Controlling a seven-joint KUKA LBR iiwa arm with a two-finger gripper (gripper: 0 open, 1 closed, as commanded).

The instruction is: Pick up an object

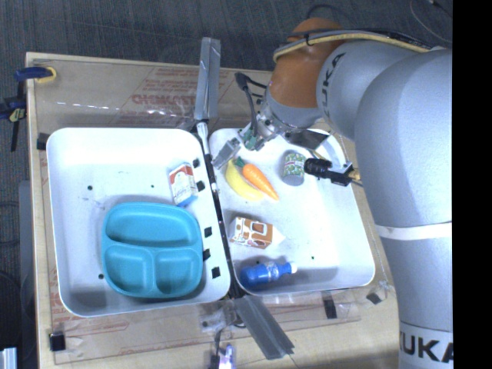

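We see the pincer [227, 154] low in the far left corner of the right bin [360, 241], close against the divide between the two bins. We cannot tell whether it is clenched or released, and we see nothing gripped in it. The nearest pickable things are a banana [237, 183] and a carrot [261, 179], lying pressed together just beside the pincer on its near side.

The grey arm [400, 129] hangs over the far right of that bin. Bare white floor shows at the middle of the right bin, between the carrot and the near-side items, and along its right wall.

Also in the right bin are a small round greenish tub [293, 166] to the right of the carrot, a printed carton [252, 233] near the divide, and a blue bottle [266, 273] lying on its side by the near wall.

The left bin [55, 206] holds a blue divided tray [154, 250] in its near half and a small red-and-white box [181, 183] beside the divide — its far left floor is open. Both bins rest on the tabletop [100, 75].
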